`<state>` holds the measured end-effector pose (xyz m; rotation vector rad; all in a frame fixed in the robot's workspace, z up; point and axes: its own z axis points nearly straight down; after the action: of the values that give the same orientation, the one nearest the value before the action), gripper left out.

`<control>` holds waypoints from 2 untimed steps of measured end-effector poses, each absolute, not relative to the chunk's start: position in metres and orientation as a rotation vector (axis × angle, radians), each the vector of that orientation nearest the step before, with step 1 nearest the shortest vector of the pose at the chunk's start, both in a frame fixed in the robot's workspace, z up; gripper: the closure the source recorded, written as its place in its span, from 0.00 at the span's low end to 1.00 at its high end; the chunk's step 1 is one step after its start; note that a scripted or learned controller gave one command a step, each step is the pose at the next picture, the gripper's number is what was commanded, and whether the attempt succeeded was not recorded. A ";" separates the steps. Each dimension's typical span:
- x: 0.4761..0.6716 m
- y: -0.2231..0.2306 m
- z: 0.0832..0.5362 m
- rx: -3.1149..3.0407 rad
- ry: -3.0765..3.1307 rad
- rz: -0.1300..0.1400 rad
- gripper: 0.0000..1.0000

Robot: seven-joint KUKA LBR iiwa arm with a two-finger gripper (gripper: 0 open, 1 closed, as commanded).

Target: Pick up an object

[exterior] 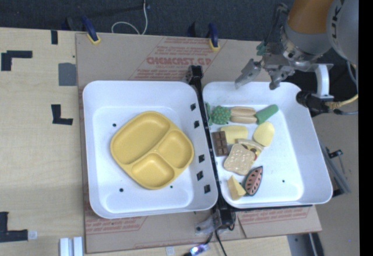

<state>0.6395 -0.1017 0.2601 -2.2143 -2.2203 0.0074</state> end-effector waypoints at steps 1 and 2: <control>0.641 -0.166 0.154 -2.217 -2.213 0.013 0.00; 0.626 -0.218 0.094 -2.220 -2.221 -0.001 0.00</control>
<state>0.6263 -0.2179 0.0940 -2.2203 -2.2214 -0.0010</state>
